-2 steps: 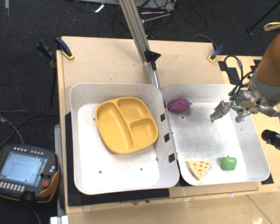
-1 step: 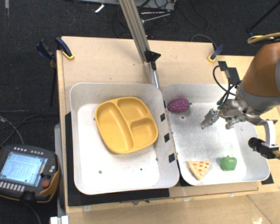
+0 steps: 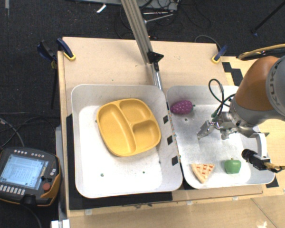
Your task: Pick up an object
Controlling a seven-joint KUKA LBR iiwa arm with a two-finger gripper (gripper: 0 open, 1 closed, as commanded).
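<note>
Hand [image 3: 213, 129] above right bin [image 3: 187, 170]

Arm [image 3: 266, 87] cut off at right edge — pendant [image 3: 23, 175] partly cropped.

bench [image 3: 109, 63] bears left bin [image 3: 85, 141], right bin [image 3: 190, 146].

A robotics lab: a teach pendant [image 3: 23, 174] lies at seven o'clock, cables [image 3: 161, 4] trail over dark carpet, and clamps [image 3: 66, 50] pin the desk [image 3: 109, 61].
</note>
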